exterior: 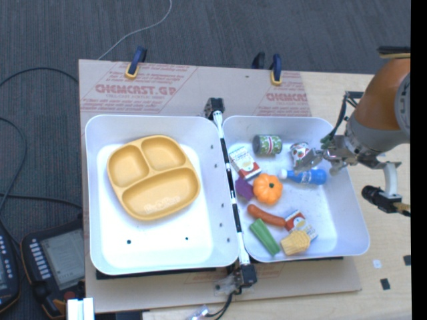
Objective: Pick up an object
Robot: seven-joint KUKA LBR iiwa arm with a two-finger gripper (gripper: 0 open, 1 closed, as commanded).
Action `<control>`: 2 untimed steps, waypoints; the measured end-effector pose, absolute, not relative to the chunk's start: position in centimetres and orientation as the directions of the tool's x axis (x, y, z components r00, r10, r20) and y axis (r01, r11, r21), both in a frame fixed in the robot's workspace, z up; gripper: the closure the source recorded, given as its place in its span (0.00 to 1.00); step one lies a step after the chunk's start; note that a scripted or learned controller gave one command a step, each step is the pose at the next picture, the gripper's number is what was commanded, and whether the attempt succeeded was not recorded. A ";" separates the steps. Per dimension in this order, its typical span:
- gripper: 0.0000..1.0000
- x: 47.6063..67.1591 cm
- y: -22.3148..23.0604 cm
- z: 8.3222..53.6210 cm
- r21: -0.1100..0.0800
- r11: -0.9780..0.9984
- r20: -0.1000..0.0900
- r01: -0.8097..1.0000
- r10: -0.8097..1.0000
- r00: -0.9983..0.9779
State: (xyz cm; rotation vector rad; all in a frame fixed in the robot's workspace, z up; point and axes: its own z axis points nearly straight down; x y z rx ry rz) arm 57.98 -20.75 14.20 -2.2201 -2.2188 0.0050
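Pincer (319,156) hangs over right bin (347,205), far-right part, just beside blue bottle (305,176) and crumpled silver object (301,153); grip state unreadable. Orange pumpkin (267,188) mid-bin. Yellow tray (153,176) in left bin (100,245).

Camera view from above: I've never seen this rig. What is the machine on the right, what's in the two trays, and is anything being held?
One fixed camera looks down at a slant on a bench. The grey and orange machine at the right is a robot arm; its gripper hangs over the right white bin, near a blue bottle. Whether it holds anything is unclear. That bin also contains a green can, a toy pumpkin, a sausage and a green vegetable. The left white bin holds a yellow divided plate.
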 end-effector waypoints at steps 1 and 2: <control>0.00 61.7 -16.8 8.8 0.008 0.002 -0.003 1.000 1.000 -0.002; 1.00 61.8 -16.8 9.9 0.010 0.002 -0.004 1.000 1.000 -0.002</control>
